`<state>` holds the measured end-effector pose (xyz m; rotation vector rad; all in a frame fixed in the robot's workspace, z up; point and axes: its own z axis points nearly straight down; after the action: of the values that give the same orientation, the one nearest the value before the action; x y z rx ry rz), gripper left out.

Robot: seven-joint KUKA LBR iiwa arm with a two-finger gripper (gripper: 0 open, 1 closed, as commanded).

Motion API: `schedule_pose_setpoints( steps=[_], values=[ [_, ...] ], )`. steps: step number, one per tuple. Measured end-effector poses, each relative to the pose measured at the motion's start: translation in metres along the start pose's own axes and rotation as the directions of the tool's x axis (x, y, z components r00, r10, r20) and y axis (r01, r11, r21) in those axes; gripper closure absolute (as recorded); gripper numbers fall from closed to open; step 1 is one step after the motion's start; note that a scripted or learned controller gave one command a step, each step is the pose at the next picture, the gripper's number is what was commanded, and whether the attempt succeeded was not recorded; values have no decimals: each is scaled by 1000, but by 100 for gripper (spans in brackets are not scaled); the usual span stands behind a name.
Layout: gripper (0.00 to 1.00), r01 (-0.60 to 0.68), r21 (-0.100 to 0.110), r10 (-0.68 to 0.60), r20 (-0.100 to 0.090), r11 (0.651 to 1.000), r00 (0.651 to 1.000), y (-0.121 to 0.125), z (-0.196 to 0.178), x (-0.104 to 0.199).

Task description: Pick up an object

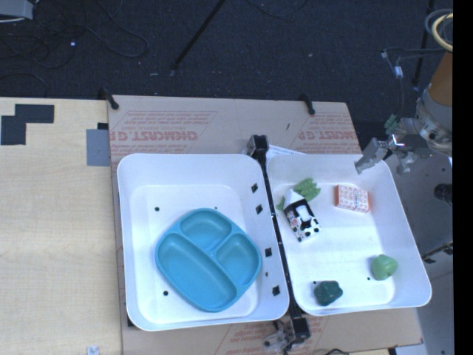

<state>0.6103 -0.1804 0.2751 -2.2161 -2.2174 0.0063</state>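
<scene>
The right bin (403, 220) holds several small objects. A pale green leafy piece (307, 191) touches a black-and-white toy (301, 220) near the divider. An orange patterned block (352, 198) lies toward the back. A light green lump (383, 267) and a dark green lump (327, 292) sit near the front. My gripper (386, 160) hangs over the bin's back right corner, up and to the right of the orange block. It is open, with nothing between its fingers.
A blue divided plate (208, 259) lies in the left bin (148, 176). A black divider rail (270, 228) runs between the bins. Cardboard (192, 128) lies under both. The arm (436, 109) comes in from the right edge.
</scene>
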Motion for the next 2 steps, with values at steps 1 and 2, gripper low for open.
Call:
schedule_pose_setpoints(
  steps=[1, 2],
  values=[
    [0, 0, 4, 0, -1, 1000, 1000, -2, 49, -5],
    [0, 0, 4, 0, -2, 1000, 1000, -3, 116, -5]
  ],
)
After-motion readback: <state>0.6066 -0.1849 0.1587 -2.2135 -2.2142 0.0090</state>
